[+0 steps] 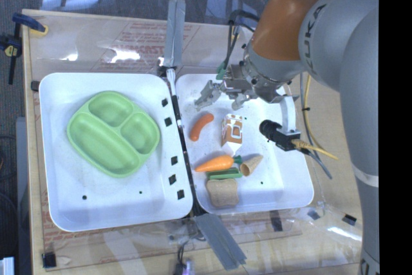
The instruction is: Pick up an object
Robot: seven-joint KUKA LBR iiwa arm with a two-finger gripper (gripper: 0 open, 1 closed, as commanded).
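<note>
The right bin (293, 187) holds several toy foods: an orange sausage (201, 126), a small orange and white carton (232, 130), a carrot (215, 164), an ice cream cone (251, 165) and a slice of brown bread (223, 192). My gripper (223, 94) hangs over the far part of this bin, above and just behind the sausage and the carton. Its two grey fingers (207, 94) are spread apart with nothing between them.
A green divided plate (113, 132) lies in the left bin (64, 203). A grey divider bar (174, 35) runs between the bins. The arm's wrist with its orange band (283, 22) and cables looms over the right bin's far right corner.
</note>
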